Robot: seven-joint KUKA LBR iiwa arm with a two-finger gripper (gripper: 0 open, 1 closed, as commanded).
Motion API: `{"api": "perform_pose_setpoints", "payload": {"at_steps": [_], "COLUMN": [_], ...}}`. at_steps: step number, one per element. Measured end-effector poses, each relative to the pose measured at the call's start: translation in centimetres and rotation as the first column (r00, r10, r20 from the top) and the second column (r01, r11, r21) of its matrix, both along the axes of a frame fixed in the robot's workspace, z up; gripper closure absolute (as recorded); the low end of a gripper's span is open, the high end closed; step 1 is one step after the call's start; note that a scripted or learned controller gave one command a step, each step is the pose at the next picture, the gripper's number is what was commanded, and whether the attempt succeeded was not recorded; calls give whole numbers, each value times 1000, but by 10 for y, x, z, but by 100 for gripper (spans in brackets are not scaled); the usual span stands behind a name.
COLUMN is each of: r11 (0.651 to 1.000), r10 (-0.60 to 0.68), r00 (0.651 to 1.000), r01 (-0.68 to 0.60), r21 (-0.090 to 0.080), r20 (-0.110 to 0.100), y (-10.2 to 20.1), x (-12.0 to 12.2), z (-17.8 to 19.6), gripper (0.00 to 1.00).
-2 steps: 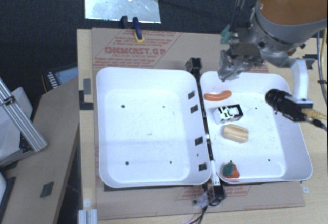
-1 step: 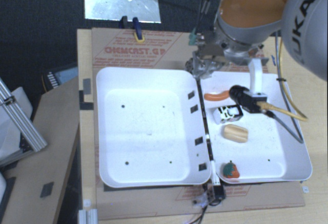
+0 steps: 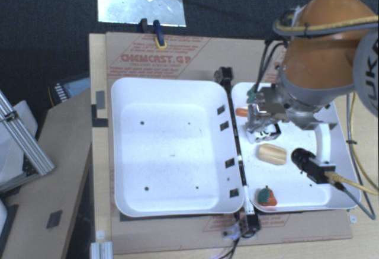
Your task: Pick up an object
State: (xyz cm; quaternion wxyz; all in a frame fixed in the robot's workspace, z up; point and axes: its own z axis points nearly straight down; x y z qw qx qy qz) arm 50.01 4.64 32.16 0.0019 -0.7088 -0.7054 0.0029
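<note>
Low over the right bin (image 3: 320, 195), the gripper (image 3: 260, 126) hangs above a beige block (image 3: 272, 154); whether its fingers are apart cannot be told. Nothing is lifted yet; the pick remains.

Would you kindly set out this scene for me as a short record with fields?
arm: reaches in from the right, over the right bin
gripper: low over the right bin's back half
left bin: bare white floor
tan block: right bin, just in front of the gripper
strawberry toy: right bin, front left corner
orange piece: right bin, left of the gripper
</note>
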Motion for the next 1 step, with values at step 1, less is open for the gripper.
{"api": "perform_pose_setpoints", "payload": {"at_steps": [1], "r11": [1000], "r10": [5], "r00": [1000], "r01": [-5], "r21": [1], "r20": [15], "y": [-8], "x": [40], "z": [54], "gripper": [100]}}
